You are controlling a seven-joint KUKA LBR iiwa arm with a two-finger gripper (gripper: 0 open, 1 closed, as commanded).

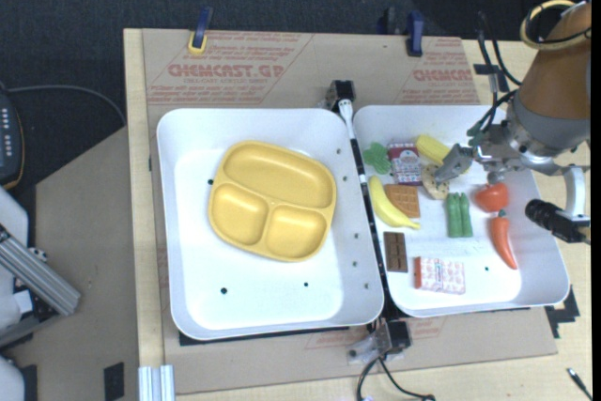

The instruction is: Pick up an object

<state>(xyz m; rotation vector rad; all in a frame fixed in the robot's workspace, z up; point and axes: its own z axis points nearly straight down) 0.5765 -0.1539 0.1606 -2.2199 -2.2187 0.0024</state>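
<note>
A loose cluster of small toy foods is seen in the right-hand shallow white bin [545,291]: a yellow plastic banana [390,205], a square tan cracker [404,200], a green leafy piece [377,156], a small red-and-white packet [406,161], a short yellow corn-like piece [432,147], a pair of green bean-like sticks [458,214], a red tomato [492,196], an orange carrot [504,240], a dark brown chocolate bar [395,251] and a flat red-patterned white wrapper [439,274]. The two-finger gripper [453,166] is positioned low over the upper middle of this bin, just beside the corn-like piece, above a pale round item that cannot be identified. Nothing is visibly held between the fingers; whether they are spread or pressed together cannot be told. A yellow three-compartment plastic plate [272,199] lies in the left-hand white bin [188,277].
</note>
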